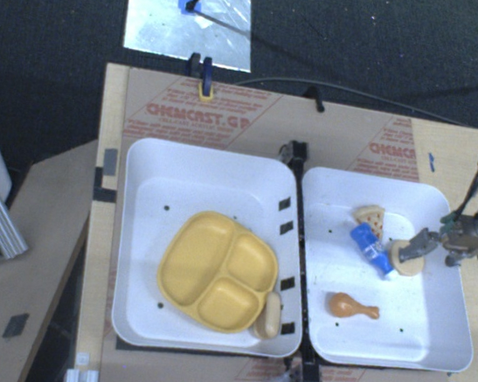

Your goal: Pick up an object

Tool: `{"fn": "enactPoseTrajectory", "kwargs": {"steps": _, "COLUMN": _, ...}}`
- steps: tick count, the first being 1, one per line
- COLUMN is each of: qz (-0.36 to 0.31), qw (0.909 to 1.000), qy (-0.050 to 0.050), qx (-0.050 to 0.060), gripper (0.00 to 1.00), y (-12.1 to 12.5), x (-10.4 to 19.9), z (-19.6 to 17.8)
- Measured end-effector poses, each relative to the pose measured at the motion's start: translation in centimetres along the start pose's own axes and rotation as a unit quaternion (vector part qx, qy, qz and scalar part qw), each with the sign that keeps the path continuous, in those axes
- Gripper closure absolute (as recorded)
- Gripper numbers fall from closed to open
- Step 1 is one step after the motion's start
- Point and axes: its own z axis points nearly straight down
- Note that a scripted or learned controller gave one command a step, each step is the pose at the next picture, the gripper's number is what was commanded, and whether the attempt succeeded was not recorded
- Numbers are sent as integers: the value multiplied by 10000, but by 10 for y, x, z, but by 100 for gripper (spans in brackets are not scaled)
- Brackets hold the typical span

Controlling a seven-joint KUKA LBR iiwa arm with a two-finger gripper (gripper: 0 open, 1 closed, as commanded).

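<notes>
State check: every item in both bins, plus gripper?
yellow tray: flat, left bin, nothing in its compartments
beige piece: against tray's edge
drumstick: lying, right bin
blue item: lying, right bin
wedge: beside blue item
gripper: over tan disc

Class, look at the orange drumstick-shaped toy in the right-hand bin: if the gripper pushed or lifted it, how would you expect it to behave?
The drumstick toy has a rounded bulb and a thin shaft, so a push would probably make it pivot or roll on the right bin's smooth floor. Its glossy, moulded look suggests stiff, light plastic that might slip between the fingers.
</notes>
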Motion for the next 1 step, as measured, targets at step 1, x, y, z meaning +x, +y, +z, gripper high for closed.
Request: {"fn": "enactPoseTrajectory", "kwargs": {"steps": 1, "qz": -18, "qw": 10000, "qy": -15, "qx": -61, "gripper": 0, "y": 3, "x": 0, "z": -7}}
